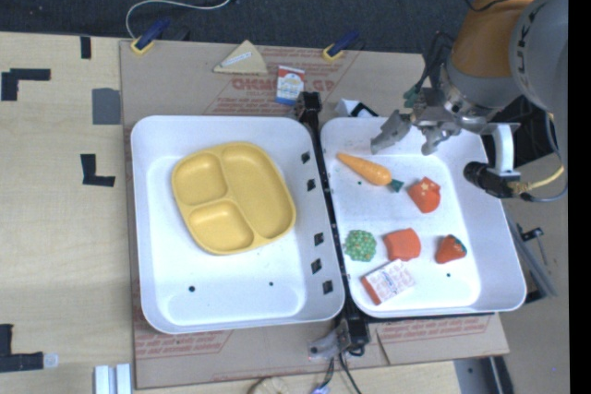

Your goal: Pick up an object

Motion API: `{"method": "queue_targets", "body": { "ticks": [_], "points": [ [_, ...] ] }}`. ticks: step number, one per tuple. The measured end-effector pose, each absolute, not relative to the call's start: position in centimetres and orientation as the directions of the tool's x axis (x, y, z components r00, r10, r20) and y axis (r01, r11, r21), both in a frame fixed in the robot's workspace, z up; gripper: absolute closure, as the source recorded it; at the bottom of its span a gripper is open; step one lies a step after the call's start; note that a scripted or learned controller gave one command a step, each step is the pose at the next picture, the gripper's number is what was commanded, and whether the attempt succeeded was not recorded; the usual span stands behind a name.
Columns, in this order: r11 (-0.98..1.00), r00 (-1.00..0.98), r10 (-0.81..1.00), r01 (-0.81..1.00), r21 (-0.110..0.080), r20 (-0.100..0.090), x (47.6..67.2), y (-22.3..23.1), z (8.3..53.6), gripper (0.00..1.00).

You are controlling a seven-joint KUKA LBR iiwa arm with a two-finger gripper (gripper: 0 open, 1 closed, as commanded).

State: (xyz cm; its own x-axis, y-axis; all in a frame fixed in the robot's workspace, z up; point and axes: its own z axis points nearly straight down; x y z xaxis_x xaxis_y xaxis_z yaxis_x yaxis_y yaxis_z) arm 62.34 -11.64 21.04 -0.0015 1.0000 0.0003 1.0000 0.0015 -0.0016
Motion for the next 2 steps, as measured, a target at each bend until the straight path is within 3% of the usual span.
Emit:
{"method": "queue_targets", "body": {
  "ticks": [1,2],
  "points": [
    [0.001,-0.001,1.0,1.0,0.003,-0.001,64.36,-12.73,8.63,0.0],
    [0.004,-0.004,1.0,1.0,-0.006,-0.001,64.19,-12.73,9.46,1.0]
  ]
}}
